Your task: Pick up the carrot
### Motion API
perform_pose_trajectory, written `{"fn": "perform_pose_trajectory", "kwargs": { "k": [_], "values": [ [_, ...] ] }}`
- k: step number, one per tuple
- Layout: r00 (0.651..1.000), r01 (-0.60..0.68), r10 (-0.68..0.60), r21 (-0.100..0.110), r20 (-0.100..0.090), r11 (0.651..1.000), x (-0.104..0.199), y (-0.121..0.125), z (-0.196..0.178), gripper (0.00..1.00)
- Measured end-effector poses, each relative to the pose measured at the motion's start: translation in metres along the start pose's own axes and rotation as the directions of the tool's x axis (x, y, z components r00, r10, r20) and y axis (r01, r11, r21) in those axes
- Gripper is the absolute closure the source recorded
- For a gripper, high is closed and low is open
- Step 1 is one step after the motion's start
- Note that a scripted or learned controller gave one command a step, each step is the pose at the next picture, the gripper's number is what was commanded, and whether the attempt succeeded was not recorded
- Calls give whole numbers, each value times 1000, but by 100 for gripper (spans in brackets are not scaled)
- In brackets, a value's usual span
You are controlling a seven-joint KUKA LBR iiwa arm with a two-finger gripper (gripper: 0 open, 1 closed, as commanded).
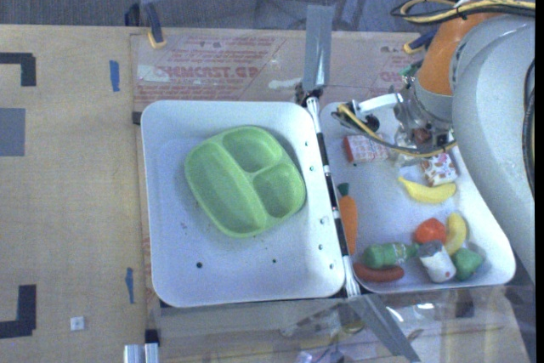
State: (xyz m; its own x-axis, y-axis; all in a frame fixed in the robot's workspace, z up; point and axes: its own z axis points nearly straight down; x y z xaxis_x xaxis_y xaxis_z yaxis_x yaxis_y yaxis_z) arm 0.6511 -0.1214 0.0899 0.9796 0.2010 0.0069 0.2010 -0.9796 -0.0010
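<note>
- Camera view, looking down: carrot lying in right bin, long axis along the bin's left wall, touching or nearly touching the divider between bins.
- Gripper hanging over back part of right bin, near red-and-white box, well apart from carrot; nothing seen between fingers.
- Pincer state: can't tell, fingers lost in cables and wrist bulk.
- Risk 1: carrot hugging wall, so little room for a finger on wall side; could land on rim or divider and stall, or push carrot instead of straddling it.
- Risk 2: carrot narrow and tapered, likely to roll or squirt out if closed off-centre or near thin end; better across the thick orange part w/ jaws square to long axis.
- Risk 3: clutter close by; green bottle and red sausage-like piece just below carrot tip, banana to its right. Low approach from back could bump box or banana.
- Risk 4: wrong pick; tomato similar in colour, could be grabbed if aim drifts right.
- Left bin w/ green divided plate not involved.
</note>
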Motion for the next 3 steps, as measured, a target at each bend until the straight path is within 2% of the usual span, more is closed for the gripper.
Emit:
{"fn": "perform_pose_trajectory", "kwargs": {
  "k": [1,2,3],
  "values": [
    [965,263,-263,3,4,965,-66,-24,-2,100],
    [966,260,-260,5,4,966,-66,-25,-12,100],
    [1000,11,-11,0,8,1000,-62,-10,-52,100]
  ]
}}
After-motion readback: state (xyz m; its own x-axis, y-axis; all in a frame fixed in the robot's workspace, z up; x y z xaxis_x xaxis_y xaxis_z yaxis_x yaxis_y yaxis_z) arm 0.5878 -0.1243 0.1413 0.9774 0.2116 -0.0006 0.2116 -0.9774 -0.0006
